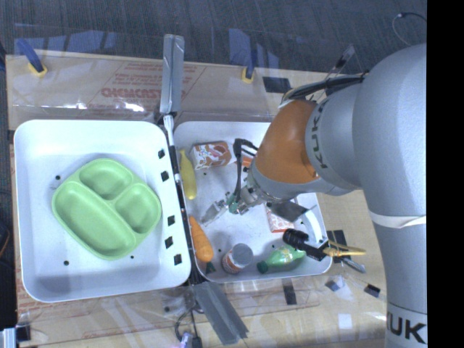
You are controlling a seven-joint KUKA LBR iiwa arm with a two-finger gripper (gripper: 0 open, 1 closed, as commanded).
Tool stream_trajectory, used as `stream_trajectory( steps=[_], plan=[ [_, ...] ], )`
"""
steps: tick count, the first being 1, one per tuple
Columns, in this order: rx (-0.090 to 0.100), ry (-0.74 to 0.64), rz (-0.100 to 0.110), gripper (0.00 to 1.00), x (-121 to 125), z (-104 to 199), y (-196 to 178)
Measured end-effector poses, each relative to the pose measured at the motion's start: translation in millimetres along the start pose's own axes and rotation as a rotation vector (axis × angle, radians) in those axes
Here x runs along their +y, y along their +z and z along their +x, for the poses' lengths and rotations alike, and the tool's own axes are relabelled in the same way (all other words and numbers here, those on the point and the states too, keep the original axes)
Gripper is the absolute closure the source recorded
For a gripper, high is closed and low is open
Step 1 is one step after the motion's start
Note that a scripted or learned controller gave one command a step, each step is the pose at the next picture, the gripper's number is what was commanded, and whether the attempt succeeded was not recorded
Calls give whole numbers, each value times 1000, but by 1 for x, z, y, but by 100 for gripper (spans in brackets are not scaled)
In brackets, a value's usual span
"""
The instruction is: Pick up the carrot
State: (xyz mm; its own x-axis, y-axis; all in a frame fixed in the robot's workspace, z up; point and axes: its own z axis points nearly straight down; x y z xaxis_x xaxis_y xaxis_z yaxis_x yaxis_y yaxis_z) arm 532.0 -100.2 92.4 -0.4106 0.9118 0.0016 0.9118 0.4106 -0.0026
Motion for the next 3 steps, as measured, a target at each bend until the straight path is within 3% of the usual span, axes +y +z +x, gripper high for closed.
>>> stream_trajectory(
  steps=[1,2,3],
  plan=[
    [-1,115,-2,0,52,-53,0],
    [2,-157,1,0,-8,-3,1],
    [-26,-211,-21,0,-45,15,-6]
  ],
)
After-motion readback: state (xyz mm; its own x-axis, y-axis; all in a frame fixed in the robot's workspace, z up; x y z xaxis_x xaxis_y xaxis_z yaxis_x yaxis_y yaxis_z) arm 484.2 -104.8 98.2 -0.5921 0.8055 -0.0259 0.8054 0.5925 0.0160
